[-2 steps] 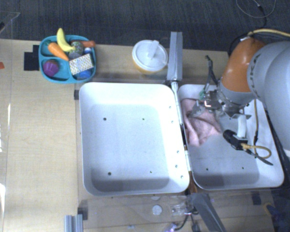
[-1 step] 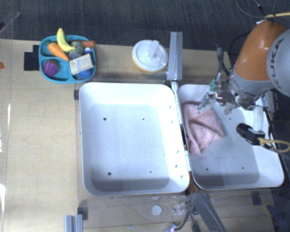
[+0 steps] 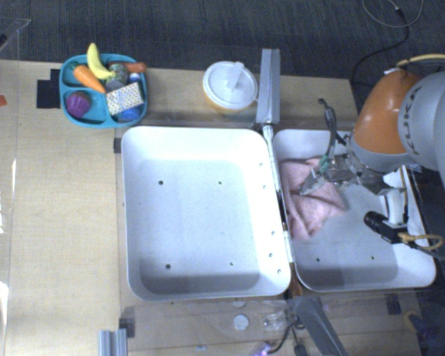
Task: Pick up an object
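A pink cloth (image 3: pixel 308 199) lies crumpled in the right bin (image 3: pixel 356 269), against its left wall and toward the far end. It looks soft, light and limp, the sort of thing that sags and drapes when lifted rather than keeping a shape, and nothing about it seems breakable or slippery. The best hold is probably a raised fold or ridge near the upper middle of the heap, where a pinch can gather enough fabric; a flat edge would likely slide out.

The gripper (image 3: pixel 320 175) sits low over the upper right part of the cloth, its tips right at the fabric. I cannot tell whether it is released or clenched, nor whether any cloth is caught in it.

The bin floor is smooth white plastic, shallow, with bare room to the right and near side of the cloth. The left bin (image 3: pixel 200 213) sits just beside it. Beyond the bins on the wooden bench (image 3: pixel 52 221) stand a blue tray of toy food (image 3: pixel 104 89) and a white lidded cup (image 3: pixel 230 86), well apart from the work
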Robot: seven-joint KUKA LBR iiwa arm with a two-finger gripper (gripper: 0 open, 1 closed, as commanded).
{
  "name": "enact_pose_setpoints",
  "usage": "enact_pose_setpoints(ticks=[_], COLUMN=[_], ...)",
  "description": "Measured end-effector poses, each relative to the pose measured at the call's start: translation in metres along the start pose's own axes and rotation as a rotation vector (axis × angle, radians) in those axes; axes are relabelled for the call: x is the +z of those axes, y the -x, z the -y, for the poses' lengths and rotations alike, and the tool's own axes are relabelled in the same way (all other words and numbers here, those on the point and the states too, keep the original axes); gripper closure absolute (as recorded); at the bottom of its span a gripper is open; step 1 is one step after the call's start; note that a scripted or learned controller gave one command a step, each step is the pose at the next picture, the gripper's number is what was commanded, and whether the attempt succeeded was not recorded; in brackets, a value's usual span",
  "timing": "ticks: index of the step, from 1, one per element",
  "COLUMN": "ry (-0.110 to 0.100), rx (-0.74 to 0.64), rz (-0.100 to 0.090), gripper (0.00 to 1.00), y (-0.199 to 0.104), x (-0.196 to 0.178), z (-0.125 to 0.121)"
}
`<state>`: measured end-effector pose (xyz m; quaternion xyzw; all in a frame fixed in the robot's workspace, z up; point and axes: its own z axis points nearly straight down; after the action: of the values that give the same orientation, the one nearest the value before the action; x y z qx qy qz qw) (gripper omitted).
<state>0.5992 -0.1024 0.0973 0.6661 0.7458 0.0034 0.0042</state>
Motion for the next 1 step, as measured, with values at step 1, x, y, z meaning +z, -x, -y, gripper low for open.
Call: enact_pose_setpoints(ticks=[1], ry=[0.008], rx=[-0.114], rz=[0.002], gripper=[0.0], y=[0.0166], x=[0.0054], z=[0.0193])
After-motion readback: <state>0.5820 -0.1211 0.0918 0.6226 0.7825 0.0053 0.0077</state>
